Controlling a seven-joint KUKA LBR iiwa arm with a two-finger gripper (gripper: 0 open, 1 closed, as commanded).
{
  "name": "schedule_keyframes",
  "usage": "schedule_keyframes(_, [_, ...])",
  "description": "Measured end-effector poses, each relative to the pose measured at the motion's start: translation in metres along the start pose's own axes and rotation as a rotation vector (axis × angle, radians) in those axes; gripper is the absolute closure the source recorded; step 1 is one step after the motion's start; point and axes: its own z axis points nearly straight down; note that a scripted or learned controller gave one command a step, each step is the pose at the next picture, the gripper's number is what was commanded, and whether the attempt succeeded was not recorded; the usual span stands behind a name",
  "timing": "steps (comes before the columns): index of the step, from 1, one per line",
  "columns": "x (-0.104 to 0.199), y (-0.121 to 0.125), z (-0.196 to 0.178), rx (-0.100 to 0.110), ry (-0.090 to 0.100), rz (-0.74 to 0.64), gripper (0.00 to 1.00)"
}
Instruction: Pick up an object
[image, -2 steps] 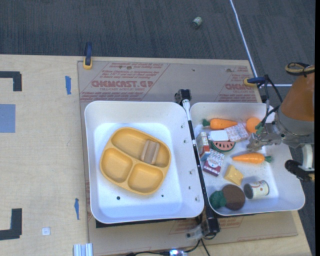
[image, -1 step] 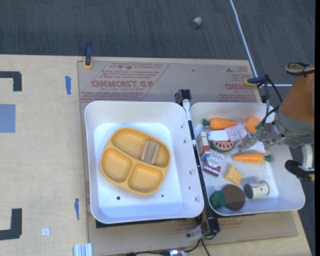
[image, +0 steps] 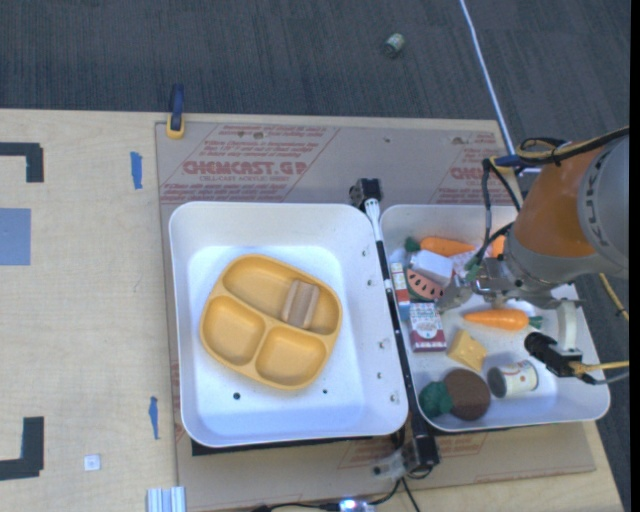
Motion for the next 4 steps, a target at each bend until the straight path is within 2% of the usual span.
schedule_keyframes(1, [0.029,-0.059,0.0,0.003,0.005,0.0,0.0])
schedule_keyframes(2, [0.029,-0.056,-0.011,-0.005,0.004,0.0,1.0])
schedule_keyframes(3, [0.026,-0.055,0.0,0.002,0.008,-0.003,1.0])
schedule_keyframes(4, [0.037,-0.078,-0.001,-0.004,0.005,-0.002,1.0])
